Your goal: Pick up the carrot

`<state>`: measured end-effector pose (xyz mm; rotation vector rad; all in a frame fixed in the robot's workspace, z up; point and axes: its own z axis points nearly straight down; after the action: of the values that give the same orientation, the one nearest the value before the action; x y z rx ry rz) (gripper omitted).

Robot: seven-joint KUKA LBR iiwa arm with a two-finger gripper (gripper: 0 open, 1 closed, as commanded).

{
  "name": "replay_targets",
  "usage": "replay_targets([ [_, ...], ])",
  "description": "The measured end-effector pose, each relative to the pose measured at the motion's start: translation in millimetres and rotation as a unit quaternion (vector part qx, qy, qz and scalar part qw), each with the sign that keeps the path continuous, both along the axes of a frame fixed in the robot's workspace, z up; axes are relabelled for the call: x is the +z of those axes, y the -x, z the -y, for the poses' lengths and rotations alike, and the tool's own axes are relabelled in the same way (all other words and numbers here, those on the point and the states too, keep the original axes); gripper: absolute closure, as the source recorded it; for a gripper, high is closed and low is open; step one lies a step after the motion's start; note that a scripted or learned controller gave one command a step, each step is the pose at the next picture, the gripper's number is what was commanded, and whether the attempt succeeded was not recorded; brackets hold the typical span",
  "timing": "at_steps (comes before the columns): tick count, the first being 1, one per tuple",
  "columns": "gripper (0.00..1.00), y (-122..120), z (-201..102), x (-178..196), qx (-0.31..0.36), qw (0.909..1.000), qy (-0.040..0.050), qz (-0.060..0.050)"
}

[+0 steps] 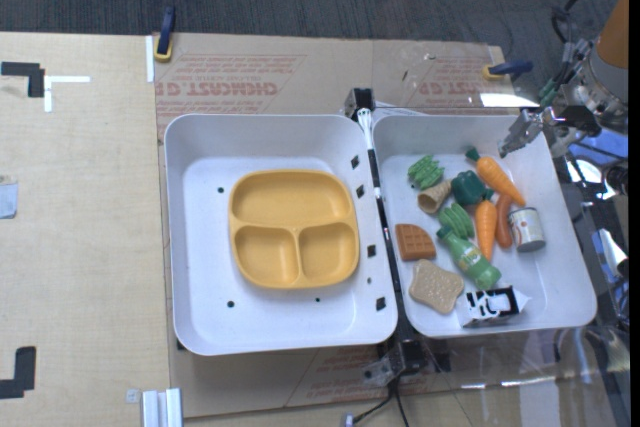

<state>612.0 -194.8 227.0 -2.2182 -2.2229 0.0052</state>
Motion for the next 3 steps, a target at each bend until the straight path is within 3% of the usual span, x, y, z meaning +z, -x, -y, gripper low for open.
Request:
replay_targets([
  [1, 0.00, -3.9, -7.2, -123.9, -0.072, 0.9974, 0.0003, 0.002],
  [2, 1.00, -4.4, -6.2, -113.8, -0.070, 0.9975, 0.0015, 0.001],
  [3, 1.00, 52.2, -52.4, -132.8, 0.004, 1.0000, 0.0000, 0.003],
])
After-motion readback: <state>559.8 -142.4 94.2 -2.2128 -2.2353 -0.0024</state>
